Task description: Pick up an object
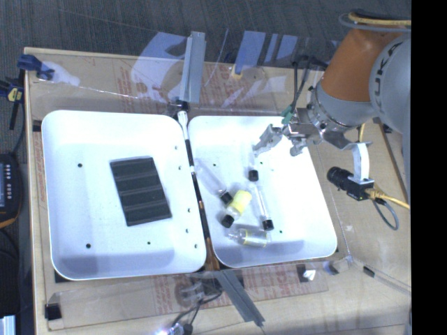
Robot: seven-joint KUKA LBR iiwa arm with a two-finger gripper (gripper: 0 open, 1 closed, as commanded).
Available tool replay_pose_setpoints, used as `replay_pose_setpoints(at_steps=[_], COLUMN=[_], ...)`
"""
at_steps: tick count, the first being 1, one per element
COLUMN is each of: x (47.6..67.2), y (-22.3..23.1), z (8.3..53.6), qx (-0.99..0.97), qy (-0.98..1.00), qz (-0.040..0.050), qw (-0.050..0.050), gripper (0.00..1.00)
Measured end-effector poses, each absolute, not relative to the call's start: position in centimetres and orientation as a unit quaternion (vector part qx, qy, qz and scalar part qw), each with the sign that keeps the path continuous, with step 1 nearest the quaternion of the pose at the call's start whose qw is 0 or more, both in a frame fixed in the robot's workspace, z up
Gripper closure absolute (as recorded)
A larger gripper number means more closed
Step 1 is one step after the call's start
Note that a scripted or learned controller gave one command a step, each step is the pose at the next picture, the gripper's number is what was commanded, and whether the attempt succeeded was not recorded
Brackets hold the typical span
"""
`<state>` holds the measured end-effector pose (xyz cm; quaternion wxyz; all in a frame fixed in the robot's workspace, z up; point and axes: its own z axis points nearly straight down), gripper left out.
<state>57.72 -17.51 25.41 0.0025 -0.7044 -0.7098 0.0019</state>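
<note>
At the far left edge of the frame, part of a dark device (8,187) is seen beside the bench. The left bin (63,131) occupies the left half of the bench, and a black ribbed rectangular block (140,190) lies flat near its middle, slightly tilted. At the seam between the bins, a grey metal bar (191,65) rises toward the upper middle of the frame, with clear plastic sheeting around it.

The right bin (307,215) is set just beside the left one. In its lower middle part, a cluster of small things is gathered: a yellow cylinder (241,201) with a black cap (226,197) touching its left end, clear tubes (260,202) with black ends lying near it, and a clear bottle (250,237) toward the lower rim. A small black piece (253,175) lies apart, above the cluster.

The gripper (269,139) is seen over the upper part of the right bin, above the cluster and not touching it. Whether its fingers are apart or together cannot be told; nothing is seen between them. The grey arm with its orange band (356,54) enters from the upper right of the frame.
</note>
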Motion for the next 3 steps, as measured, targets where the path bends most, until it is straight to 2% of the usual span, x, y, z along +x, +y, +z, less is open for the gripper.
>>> replay_pose_setpoints(at_steps=[1,2,3], x=[60.0,56.6,56.6], y=[-21.0,-16.9,-16.9], z=[11.4,9.1,10.0], qx=[-0.662,-0.654,-0.652], qy=[-0.75,-0.756,-0.758], qz=[0.0014,0.0016,0.0025], qw=[0.003,0.002,0.003], gripper=[0.0,0.0,1.0])
